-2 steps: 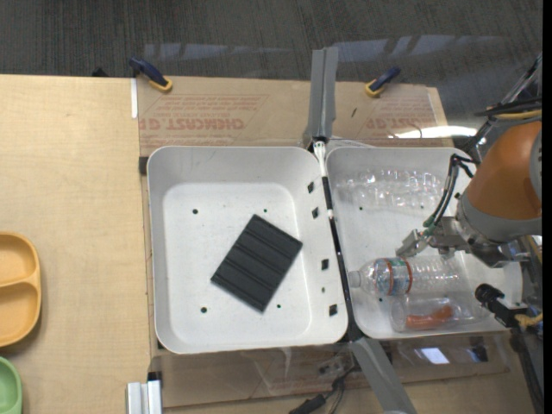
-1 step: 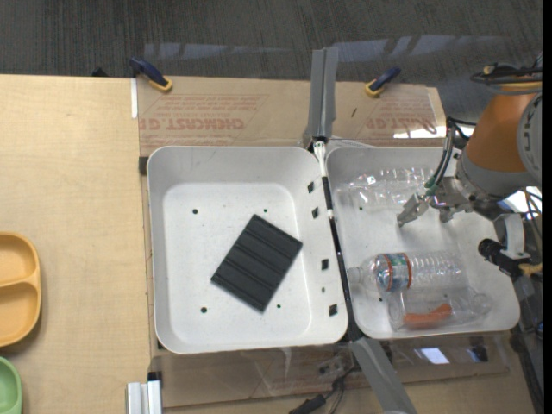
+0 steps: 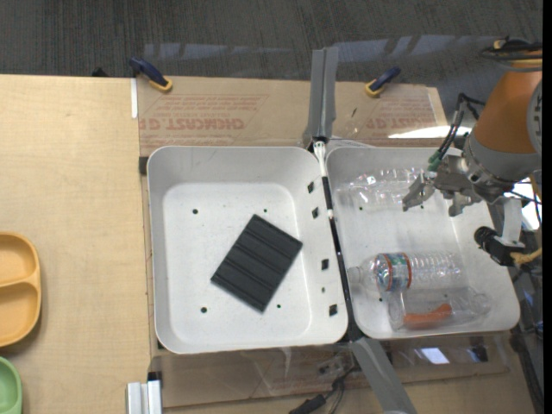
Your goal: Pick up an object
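A black ribbed rectangular pad lies at a slant in the middle of the left bin. In the right bin a crumpled clear bottle lies at the back. A clear bottle with a coloured label lies on its side near the middle. A clear plastic piece with an orange item inside sits at the front. My gripper hangs open over the back right of the right bin. It is just right of the crumpled bottle, and nothing is between its fingers.
A yellow divided plate and a green dish sit at the bench's left edge. Two blue-and-orange clamps hold the cardboard behind the bins. A metal divider runs between the bins.
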Robot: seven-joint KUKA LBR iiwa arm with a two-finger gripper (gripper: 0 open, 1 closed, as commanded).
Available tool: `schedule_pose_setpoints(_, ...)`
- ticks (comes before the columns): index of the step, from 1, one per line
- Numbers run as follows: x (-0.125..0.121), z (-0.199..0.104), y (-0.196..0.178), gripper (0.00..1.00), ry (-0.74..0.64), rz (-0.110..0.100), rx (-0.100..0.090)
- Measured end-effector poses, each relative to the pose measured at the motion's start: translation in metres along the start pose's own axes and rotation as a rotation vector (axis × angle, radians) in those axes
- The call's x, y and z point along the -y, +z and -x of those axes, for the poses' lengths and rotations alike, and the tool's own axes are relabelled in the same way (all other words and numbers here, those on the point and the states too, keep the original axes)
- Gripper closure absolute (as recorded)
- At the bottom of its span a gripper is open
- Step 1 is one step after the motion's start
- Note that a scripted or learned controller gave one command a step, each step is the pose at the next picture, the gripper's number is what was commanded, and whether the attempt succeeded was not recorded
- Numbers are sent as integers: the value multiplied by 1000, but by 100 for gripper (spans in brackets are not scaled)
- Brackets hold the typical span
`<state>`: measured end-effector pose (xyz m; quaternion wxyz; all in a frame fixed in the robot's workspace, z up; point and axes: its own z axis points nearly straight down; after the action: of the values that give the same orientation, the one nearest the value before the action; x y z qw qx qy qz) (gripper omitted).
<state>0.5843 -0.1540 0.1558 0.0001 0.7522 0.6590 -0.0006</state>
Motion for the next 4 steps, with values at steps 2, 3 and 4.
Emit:
schedule_pose_setpoints(2,69,-46,59,0,-149,1,-1)
schedule_pose_setpoints(3,94,-29,53,0,-210,54,6)
schedule_pose_setpoints(4,98,-44,54,0,-163,51,7)
